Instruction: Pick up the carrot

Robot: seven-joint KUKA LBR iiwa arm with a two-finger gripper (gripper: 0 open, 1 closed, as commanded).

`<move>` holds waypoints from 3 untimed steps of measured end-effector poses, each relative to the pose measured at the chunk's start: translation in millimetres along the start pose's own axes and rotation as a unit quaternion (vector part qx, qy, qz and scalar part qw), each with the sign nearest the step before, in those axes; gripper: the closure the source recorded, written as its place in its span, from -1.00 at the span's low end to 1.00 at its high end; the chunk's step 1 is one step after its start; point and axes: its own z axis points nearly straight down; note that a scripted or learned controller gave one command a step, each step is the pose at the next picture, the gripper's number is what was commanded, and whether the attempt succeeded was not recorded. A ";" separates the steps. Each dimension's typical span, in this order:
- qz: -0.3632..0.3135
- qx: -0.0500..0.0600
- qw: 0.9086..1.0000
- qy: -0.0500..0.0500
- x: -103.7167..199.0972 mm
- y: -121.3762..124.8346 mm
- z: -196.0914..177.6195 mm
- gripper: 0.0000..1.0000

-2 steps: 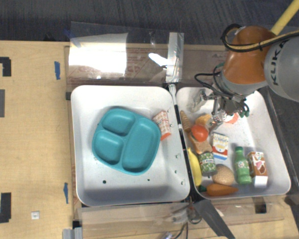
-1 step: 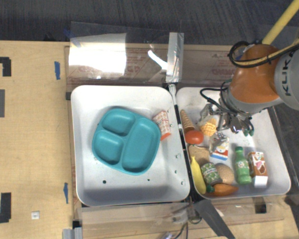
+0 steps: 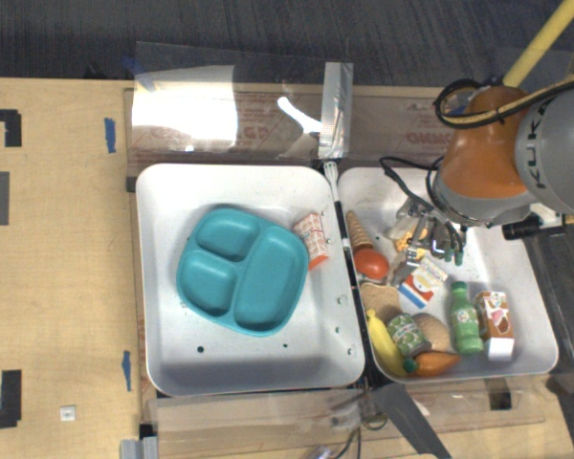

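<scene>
**Zero carrots grabbed so far: arm's parked over the wrong end of the bin**

Two white bins on the table, and the carrot (image 3: 434,360) is in the right bin (image 3: 540,299), lying flat along the near edge, orange body with a green bit at its left end. It's wedged in tight: touching the banana (image 3: 382,342) side and tucked under a green bottle (image 3: 465,319) and a roundish brown thing (image 3: 432,331).

The gripper (image 3: 429,240) hangs over the far part of that same bin, near a small carton (image 3: 419,286) and a tomato (image 3: 371,262), well apart from the carrot. Honestly can't tell how it's set, too much cable clutter.

So I'd call this the approach step. Next move needs a shift toward the near edge, then a drop lined up across the carrot's width without snagging the bottle. Left bin just has a teal plate (image 3: 241,270).
</scene>
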 end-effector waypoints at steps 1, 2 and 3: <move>-0.001 -0.001 1.000 -0.006 -3.2 1.9 -13.9 1.00; 0.139 -0.001 0.990 0.003 24.7 57.9 -98.0 1.00; 0.197 0.000 0.980 0.005 23.2 113.4 -96.1 1.00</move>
